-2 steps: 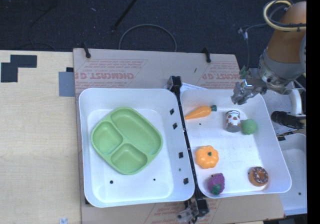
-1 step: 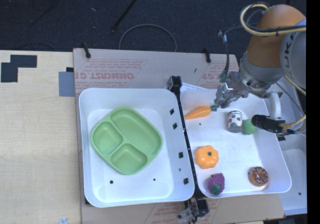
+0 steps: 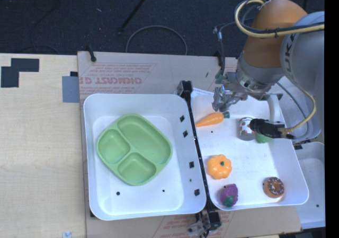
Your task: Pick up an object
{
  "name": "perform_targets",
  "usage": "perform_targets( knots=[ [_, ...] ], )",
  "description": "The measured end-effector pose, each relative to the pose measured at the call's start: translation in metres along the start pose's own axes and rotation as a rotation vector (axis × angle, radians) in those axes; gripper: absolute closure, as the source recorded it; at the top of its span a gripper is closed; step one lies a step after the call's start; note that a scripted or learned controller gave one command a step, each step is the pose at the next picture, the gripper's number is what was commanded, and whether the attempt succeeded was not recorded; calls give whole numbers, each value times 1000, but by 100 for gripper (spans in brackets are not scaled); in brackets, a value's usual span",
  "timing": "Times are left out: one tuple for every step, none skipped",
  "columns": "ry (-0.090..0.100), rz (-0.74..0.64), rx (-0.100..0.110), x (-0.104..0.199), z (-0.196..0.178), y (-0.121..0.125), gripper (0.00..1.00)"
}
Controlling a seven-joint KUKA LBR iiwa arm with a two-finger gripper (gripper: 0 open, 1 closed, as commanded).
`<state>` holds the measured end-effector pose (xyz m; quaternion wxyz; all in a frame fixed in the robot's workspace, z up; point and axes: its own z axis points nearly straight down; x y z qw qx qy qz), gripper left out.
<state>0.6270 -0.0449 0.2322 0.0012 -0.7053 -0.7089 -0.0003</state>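
An orange toy carrot (image 3: 210, 120) with a green top lies at the far left of the right bin (image 3: 296, 178), close to the divider. My gripper (image 3: 221, 104) hangs just above and behind the carrot's green end, at the bin's far edge. Nothing is visibly held in it. Nearer the front of the same bin are a small orange pumpkin (image 3: 219, 166), a purple and green bunch of grapes (image 3: 229, 194) and a brown sprinkled donut (image 3: 274, 186).
A silver can (image 3: 244, 128) stands right of the carrot, with a small green object (image 3: 263, 138) beside it. The left bin (image 3: 100, 200) holds a green divided plate (image 3: 134, 148). A black divider (image 3: 193, 147) separates the bins.
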Motion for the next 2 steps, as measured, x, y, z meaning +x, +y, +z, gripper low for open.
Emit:
perform_targets(
  knots=[
    [0, 1, 2, 48, 11, 8, 100],
    [0, 0, 2, 106, 18, 9, 100]
  ],
)
